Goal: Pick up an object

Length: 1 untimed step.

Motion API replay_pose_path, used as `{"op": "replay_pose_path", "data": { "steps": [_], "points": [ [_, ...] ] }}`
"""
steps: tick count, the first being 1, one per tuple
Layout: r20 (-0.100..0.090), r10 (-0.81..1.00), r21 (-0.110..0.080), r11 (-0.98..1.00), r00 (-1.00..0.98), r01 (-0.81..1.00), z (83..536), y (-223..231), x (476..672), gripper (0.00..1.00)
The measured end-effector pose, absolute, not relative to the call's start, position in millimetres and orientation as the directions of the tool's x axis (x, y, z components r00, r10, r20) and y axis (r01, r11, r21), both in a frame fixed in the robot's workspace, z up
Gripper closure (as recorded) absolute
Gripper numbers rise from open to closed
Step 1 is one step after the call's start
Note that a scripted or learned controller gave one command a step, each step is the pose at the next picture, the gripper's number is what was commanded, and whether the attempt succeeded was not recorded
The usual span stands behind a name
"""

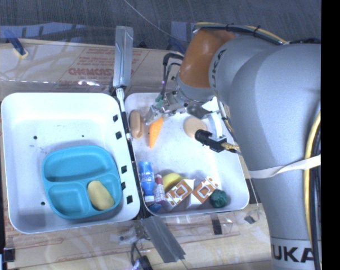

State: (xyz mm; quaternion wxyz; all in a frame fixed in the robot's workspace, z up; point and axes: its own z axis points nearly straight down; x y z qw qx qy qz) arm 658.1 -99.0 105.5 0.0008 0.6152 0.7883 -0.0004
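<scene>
Toward twelve o'clock in the right bin (237, 173), gripper (160, 109) sits over the carrot (155, 132), finger state impossible to tell; risk judged: carrot lies close to the bread roll (136, 124) at nine o'clock, so a closing grasp may nudge or skid off it.

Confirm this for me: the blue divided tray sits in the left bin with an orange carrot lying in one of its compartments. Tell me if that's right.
Not quite. The blue divided tray does sit in the left bin, but the thing in its compartment is a yellow potato-like object, not the carrot. The camera view shows the orange carrot in the right bin, just below the pincer.
</scene>
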Motion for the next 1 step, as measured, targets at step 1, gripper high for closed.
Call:
{"op": "replay_pose_path", "data": {
  "steps": [1],
  "points": [
    [0.001,0.976,0.008,0.216,-0.216,0.976,196.9,1.7,658.8,1.0]
  ]
}}
